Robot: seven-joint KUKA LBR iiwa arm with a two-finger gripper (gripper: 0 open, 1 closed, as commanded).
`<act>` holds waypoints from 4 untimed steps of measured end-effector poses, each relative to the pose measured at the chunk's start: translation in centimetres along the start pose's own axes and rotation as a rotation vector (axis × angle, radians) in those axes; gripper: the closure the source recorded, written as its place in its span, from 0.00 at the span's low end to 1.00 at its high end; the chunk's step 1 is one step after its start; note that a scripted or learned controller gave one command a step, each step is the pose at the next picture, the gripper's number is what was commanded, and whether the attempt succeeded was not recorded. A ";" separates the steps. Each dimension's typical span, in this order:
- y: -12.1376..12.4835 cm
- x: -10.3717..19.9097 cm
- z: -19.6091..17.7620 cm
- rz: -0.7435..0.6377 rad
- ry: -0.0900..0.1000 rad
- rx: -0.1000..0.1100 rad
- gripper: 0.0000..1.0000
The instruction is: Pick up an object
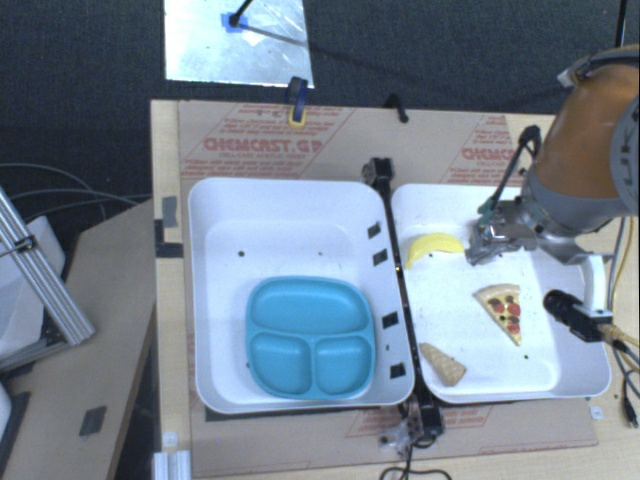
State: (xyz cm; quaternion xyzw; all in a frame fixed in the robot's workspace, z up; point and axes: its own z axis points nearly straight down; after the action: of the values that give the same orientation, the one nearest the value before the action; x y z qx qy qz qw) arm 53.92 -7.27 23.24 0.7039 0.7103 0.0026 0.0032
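Nearest the camera, in the right bin, a cone lies by the front wall close to the divider. Just behind it and to the right a pizza slice rests flat on the bin floor, point toward the front. The left bin holds a blue tray with three compartments, nothing in them as far as the view tells.

Farther back in the right bin, a banana lies near the divider, curved side up toward the back wall. The end effector sits just beside it, to the banana's right, low over the bin floor at the end of the arm. Whether the two are touching I cannot tell. How wide the end effector stands is also beyond telling here (the metal parts blur together at this angle), and nothing is seen between its fingers.

So the pick looks not yet done: all three toys lie on the bin floor, none lifted. The banana is the likeliest target, being the closest thing to the end effector; the pizza slice lies near but toward the front, and the cone is well apart. What is left, by my reckoning, is the whole grasp: centre over one object, close on it, and raise it clear of the bin. Beyond the bins the table shows printed cardboard.
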 end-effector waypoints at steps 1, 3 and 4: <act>4.1 -6.0 -1.7 0.007 0.000 0.003 1.00; -0.5 -13.4 6.4 0.004 -0.001 0.004 1.00; -4.0 -11.4 14.6 0.008 0.001 -0.001 1.00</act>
State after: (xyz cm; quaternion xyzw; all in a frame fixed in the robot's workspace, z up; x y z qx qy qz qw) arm 50.15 -18.69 8.60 0.7069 0.7073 0.0033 0.0034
